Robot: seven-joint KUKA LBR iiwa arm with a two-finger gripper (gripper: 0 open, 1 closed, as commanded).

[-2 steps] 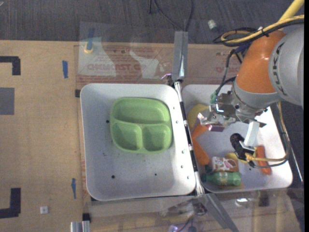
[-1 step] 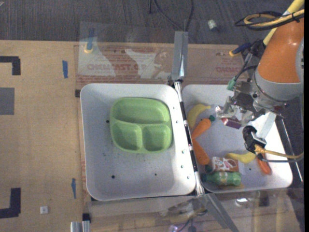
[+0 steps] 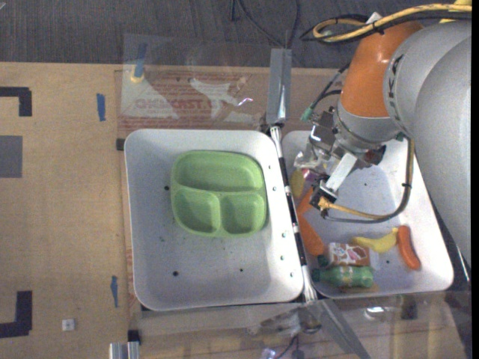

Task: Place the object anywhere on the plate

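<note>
I see the gripper (image 3: 313,176) low over the near-left part of the right bin (image 3: 434,275), by the divider between the two bins. I cannot tell how its jaws stand. Just beneath them lies a carrot (image 3: 309,230), with something yellow beside it. Farther toward the camera from the jaws sit a juice box (image 3: 349,254), a green bottle (image 3: 346,276), a banana (image 3: 377,241) and a sausage (image 3: 408,247). The green plate (image 3: 219,193) lies well to the jaws' left, in the left bin (image 3: 150,260).
</note>
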